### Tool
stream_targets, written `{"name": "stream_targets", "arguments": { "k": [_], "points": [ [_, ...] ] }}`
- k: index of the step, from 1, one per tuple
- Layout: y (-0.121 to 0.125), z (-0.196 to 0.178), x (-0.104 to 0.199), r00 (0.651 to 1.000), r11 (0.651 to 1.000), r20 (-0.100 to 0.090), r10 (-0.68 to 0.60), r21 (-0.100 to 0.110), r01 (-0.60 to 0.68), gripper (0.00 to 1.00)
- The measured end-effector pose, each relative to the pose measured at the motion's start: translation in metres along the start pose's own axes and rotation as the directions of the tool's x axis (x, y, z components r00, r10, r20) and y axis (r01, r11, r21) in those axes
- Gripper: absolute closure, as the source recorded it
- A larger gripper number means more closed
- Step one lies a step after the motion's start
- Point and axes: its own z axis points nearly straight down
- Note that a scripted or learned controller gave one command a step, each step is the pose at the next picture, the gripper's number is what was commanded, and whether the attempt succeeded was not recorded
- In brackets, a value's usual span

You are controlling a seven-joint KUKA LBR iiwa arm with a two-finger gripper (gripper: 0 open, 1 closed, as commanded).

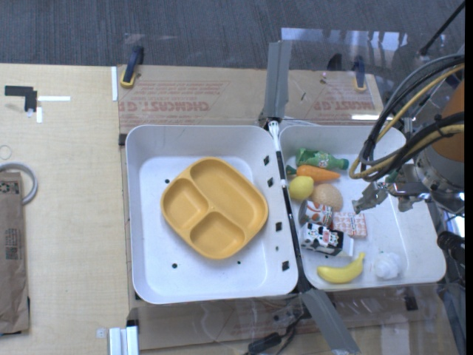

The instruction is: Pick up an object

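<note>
The right bin (414, 231) holds a pile of small items: a green packet (322, 158), a carrot (318, 174), a lemon (301, 188), a tan roll (329, 196), red-and-white packets (349, 224), a cow-patterned carton (322, 238), a banana (341, 271) and a white crumpled lump (387, 265). My gripper (384, 200) hangs over the right half of this bin, just right of the roll and the packets. It stands open with nothing between its fingers.
A yellow divided plate (214, 207) lies in the left bin (144, 220). Black and yellow cables (392, 135) loop above the right bin's far corner. A brown paper bag (11, 250) lies at the bench's left edge.
</note>
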Motion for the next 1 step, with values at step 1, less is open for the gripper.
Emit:
{"name": "stream_targets", "arguments": {
  "k": [1],
  "points": [
    [0.0343, 0.0871, 0.0032, 0.898, 0.898, 0.0, 0.439, 0.002, -0.439, 0.0]
  ]
}}
